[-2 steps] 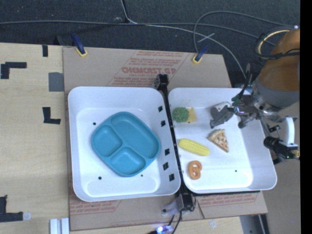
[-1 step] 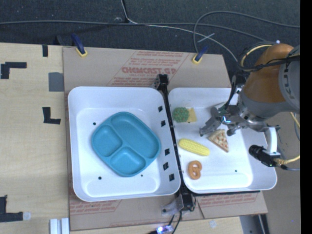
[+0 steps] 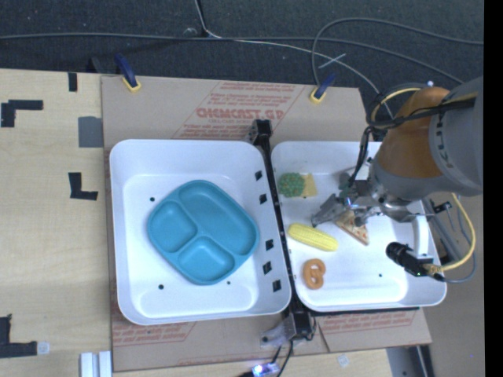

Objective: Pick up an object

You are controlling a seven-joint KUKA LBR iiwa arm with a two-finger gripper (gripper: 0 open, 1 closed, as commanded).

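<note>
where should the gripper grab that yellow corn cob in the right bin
Grip the corn cob across its middle, coming straight down. It lies flat on the right bin floor, long and narrow, so fingers closing across its short width should fit. The pretzel and pizza slice lie apart from it.

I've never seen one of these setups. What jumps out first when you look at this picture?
Probably the big blue divided tray lying alone in the left bin. Next, the grey and orange arm coming in from the right, its gripper low over the right bin, close to a pizza slice, a yellow corn cob, a green broccoli and a small pretzel.
</note>
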